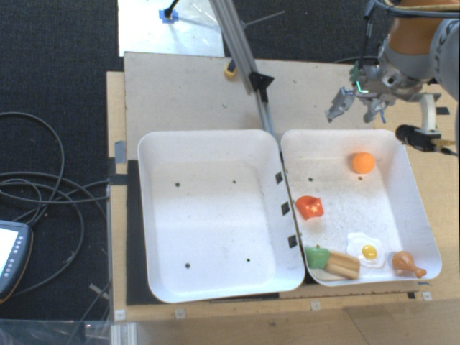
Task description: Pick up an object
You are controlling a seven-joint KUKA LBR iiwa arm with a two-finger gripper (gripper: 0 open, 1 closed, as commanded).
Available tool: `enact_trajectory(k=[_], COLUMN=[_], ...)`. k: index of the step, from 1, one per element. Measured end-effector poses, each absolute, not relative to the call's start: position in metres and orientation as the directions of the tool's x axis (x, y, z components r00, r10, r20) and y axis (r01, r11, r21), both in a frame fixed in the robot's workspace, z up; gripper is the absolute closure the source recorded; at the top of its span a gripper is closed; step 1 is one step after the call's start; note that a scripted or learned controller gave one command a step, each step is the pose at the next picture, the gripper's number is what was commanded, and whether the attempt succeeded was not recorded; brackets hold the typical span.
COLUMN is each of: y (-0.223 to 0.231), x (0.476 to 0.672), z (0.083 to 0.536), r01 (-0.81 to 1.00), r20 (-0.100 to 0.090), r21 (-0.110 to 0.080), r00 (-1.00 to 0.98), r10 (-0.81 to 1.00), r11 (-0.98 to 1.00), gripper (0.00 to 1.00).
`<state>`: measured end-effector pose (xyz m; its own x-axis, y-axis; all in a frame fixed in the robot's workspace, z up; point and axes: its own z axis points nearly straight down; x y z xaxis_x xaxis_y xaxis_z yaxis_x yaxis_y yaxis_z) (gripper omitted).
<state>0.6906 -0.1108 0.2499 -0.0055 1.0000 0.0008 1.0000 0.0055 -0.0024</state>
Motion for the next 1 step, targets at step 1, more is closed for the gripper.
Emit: enact_trajectory(k=[1], y=[-0.1109], x=[0.6913], z=[0.2528], r01=[1.000], r20=[-0.001], r21=[0.002], r00=[-0.007], r10=[1.000], r11=[0.007], gripper=[0.00])
